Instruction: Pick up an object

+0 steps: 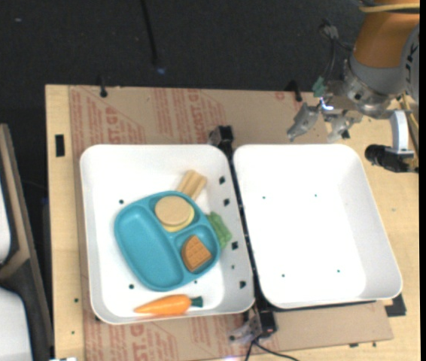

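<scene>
Arm enters at the upper right of the frame, orange band visible above the wrist. Gripper (320, 124) hangs above the surface (160, 115) just past the far rim of the right bin (314, 224), not over either bin's floor. The fingers (301, 123) stand apart, with nothing between them. All objects sit in the left bin (92, 224), left of centre in the frame. A blue divided tray (141, 247) lies on its floor, turned at a slant. In the tray's upper compartment rests a round tan disc, cookie-like (175, 211); in the compartment toward the right sits a brown waffle-patterned piece (196, 253); the long compartment on the left side shows bare blue. A pale wooden block (192, 183) lies at the tray's upper edge, touching or just beside the disc's compartment; cannot tell which. A green piece (220, 229) pokes out at the tray's right edge, partly hidden. An orange carrot with a green tip (168, 304) lies along the bin's near wall, below the tray and apart from it.
</scene>
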You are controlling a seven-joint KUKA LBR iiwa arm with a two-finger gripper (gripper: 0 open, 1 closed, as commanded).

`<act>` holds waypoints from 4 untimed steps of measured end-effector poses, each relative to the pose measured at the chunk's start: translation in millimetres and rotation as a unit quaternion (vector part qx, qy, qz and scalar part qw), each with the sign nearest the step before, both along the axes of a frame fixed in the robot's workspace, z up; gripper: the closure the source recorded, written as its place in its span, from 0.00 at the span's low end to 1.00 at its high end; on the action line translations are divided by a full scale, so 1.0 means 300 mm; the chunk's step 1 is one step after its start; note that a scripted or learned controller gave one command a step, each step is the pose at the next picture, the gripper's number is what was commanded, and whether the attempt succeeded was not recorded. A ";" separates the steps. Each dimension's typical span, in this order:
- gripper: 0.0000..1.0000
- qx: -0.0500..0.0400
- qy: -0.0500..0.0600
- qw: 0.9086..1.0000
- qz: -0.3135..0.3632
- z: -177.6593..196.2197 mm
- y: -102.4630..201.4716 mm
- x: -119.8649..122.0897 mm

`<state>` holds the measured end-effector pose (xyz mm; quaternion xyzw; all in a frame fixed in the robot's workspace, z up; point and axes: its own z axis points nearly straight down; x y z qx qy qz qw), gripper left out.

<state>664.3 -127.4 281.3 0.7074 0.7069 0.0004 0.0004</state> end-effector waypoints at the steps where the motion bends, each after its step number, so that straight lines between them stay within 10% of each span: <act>1: 0.00 0.000 0.001 1.000 0.000 -0.091 -0.039 0.014; 2: 0.00 0.000 0.003 1.000 -0.001 -0.293 -0.133 0.020; 4: 0.00 0.000 0.000 1.000 -0.001 -0.236 -0.323 0.006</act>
